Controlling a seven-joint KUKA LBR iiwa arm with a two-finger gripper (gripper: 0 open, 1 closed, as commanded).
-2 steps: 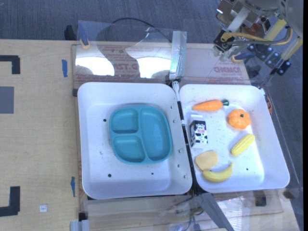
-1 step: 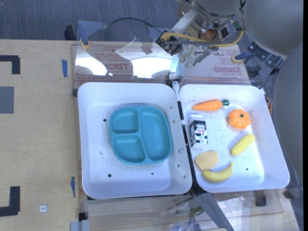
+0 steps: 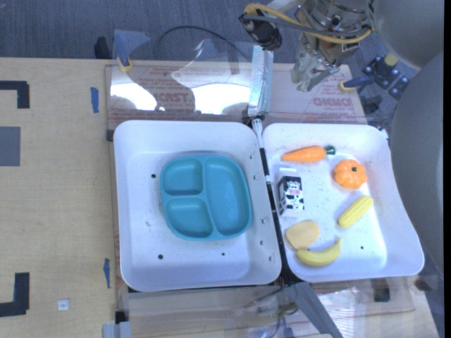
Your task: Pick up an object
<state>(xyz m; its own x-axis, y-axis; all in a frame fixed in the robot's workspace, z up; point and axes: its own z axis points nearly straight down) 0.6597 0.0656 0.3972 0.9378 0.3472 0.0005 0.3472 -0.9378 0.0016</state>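
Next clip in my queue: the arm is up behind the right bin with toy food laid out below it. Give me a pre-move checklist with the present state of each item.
1. Pincer carries nothing: ok, nothing shows between its fingers.
2. Pincer over a target: not ok, it hangs beyond the far rim of the right bin.
3. Targets in view: ok, carrot, orange, corn cob, banana, potato-like piece and small black-and-white carton.
4. Space around the orange: ok, it stands apart.
5. Banana separate from potato-like piece: not ok, they touch.
6. Finger opening: cannot tell.
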